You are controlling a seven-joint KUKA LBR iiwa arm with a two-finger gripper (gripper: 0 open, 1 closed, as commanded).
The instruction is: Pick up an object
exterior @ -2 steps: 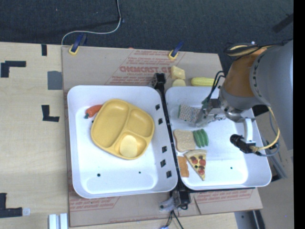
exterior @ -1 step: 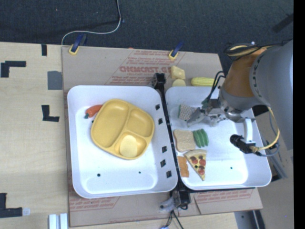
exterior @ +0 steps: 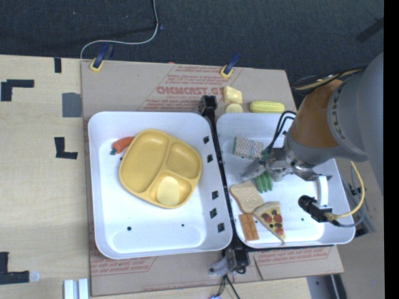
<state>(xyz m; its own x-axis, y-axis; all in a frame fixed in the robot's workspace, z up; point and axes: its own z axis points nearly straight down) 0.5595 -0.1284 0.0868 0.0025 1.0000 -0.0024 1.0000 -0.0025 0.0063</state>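
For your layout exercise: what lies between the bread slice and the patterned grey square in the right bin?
In the camera view, a green toy vegetable and the gripper lie between the bread slice and the grey square.

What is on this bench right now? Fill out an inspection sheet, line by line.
Surface: two white bins, left bin and right bin, on cardboard.
Job's things: right bin holds toast slice, pizza slice, green item, speckled block, brown bar.
Clutter: yellow divided plate and orange piece in left bin; corn and pale yellow pieces behind the bins.
Grippers: gripper low over the green item.
Cables: white cable behind; yellow cable at right.
Surroundings: dark carpet, wooden table.
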